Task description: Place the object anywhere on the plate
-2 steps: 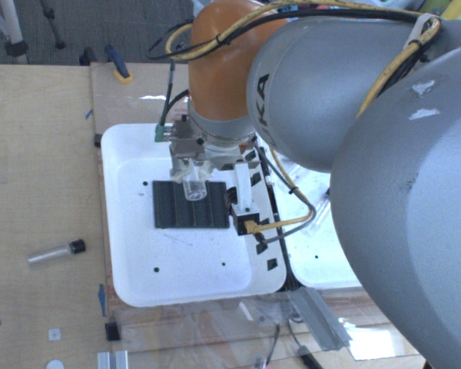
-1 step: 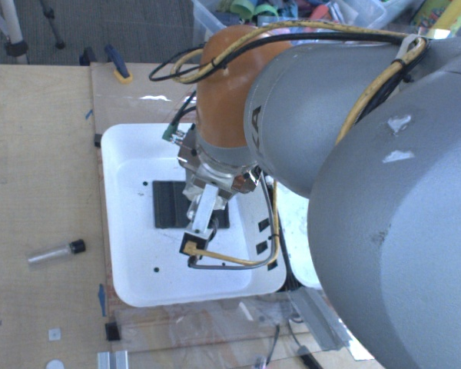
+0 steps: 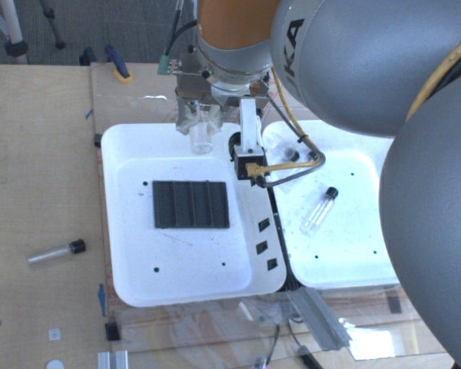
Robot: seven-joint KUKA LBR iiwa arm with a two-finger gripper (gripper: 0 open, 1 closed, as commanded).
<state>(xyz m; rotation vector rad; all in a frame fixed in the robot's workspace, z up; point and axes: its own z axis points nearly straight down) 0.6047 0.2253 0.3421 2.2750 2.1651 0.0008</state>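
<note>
A dark ribbed rectangular plate lies flat in the middle of the left bin. A clear tube with a black cap lies slantwise on the floor of the right bin. My gripper hangs from the orange-banded wrist over the far rim of the left bin, a short way beyond the plate's far edge and well left of the tube. Its translucent tip blends with the white bin, and I cannot make out anything in it.
A second clear tube with a black cap lies on the wooden bench left of the bins. A cable and a small black-and-yellow fitting hang over the divide between the bins. The big grey arm covers the upper right.
</note>
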